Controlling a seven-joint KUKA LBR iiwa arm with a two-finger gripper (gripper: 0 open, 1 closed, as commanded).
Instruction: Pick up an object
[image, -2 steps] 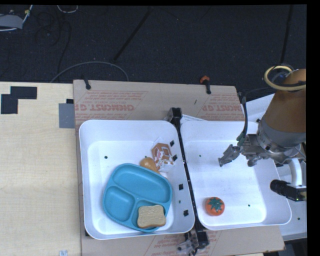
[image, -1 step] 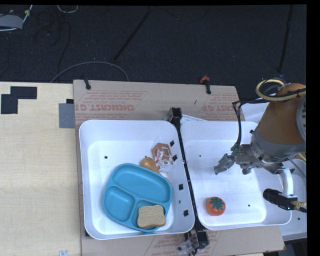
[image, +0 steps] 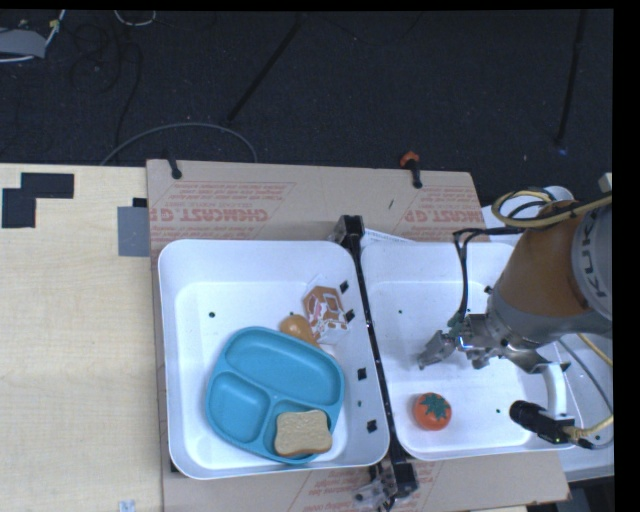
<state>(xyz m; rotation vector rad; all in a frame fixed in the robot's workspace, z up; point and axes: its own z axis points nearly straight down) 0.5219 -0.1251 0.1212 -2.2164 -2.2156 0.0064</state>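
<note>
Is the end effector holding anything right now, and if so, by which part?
Nothing is held. The end effector hangs in the right bin, above and apart from the tomato, with nothing between its fingers.

Two bins (image: 190, 290) of smooth, glossy white plastic rest on matt brown cardboard (image: 300, 200) printed in red, beside a pale wood-grain bench top (image: 70, 340). The divided blue tray (image: 260, 380) appears as satin plastic; the gripper (image: 432, 352) shows dull grey metal.
</note>
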